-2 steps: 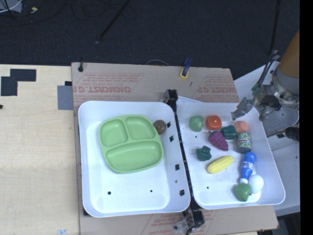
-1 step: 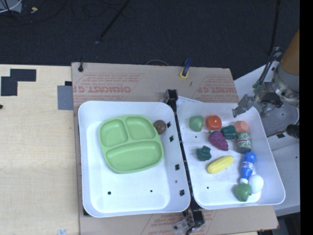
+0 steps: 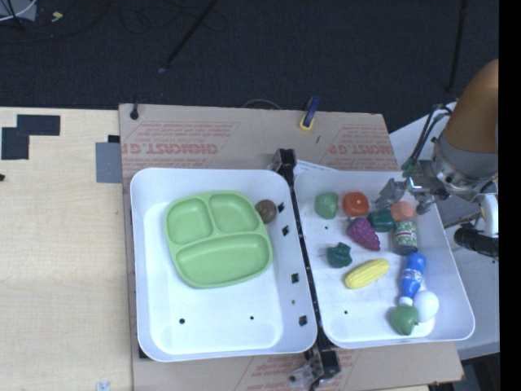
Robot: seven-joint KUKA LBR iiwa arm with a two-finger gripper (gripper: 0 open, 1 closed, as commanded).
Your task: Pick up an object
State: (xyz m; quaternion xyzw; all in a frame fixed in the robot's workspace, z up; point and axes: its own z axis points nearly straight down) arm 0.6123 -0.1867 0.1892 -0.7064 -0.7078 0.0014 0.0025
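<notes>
Right bin (image 3: 456,316): toy foods crowded along the far side, the salmon piece (image 3: 403,210) and teal block (image 3: 381,218) touching beneath the gripper (image 3: 404,190), jaws apparently spread and holding nothing; risk judged: neighbours may jam or deflect any closing pinch.

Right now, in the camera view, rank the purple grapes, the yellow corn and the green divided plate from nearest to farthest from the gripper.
Measured from the gripper:
1. Purple grapes, right bin, just below and left of the gripper.
2. Yellow corn, right bin, lower down near its middle.
3. Green divided plate, left bin, far across the divider.
</notes>
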